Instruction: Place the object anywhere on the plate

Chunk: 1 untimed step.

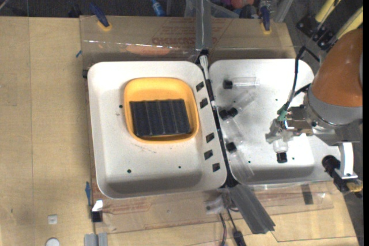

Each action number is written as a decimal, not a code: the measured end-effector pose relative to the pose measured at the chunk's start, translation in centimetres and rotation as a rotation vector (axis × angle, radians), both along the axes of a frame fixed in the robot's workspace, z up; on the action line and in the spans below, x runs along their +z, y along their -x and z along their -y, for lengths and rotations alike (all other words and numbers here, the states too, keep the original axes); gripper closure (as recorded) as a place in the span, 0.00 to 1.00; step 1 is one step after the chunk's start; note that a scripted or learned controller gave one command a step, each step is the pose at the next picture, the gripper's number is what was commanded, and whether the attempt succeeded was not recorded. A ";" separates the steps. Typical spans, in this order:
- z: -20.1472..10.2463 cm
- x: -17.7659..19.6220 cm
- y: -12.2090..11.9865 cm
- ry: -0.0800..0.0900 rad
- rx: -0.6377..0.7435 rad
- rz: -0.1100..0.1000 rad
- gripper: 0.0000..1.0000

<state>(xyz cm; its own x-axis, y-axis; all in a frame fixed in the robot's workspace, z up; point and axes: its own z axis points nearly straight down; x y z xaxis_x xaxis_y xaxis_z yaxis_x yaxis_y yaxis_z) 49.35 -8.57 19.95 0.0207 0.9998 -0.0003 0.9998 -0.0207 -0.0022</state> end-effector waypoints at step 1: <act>-1.0 -1.5 -5.0 0.002 0.067 0.003 1.00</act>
